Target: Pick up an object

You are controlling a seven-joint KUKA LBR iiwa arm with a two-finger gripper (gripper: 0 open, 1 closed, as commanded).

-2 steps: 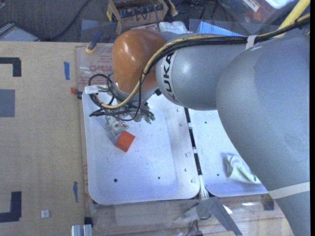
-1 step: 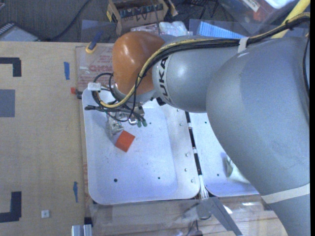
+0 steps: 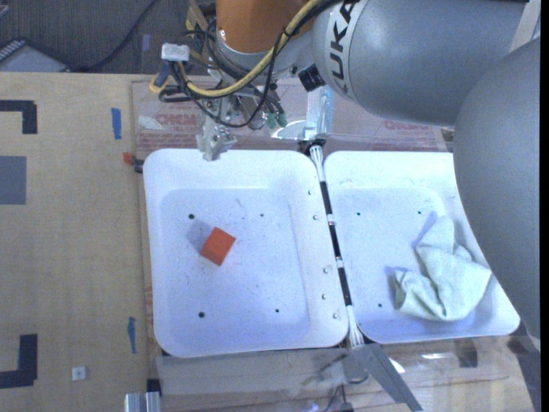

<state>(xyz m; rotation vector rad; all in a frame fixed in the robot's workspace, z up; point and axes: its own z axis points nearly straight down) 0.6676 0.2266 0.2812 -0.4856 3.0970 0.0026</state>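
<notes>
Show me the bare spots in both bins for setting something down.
Left bin: bare floor right of and below the orange block. Right bin: bare upper-left half. Crowded at its lower right by the white cloth, and at the left bin's top edge under the gripper.

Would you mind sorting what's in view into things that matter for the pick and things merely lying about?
For the job:
- orange block in the left bin
- crumpled white cloth in the right bin
- end effector, above the left bin's far edge

Lying about:
- blue tape strips on the bench
- black corner marks

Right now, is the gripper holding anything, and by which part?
Nothing is held. The gripper is above the left bin's far rim, apart from the orange block and the cloth.
</notes>
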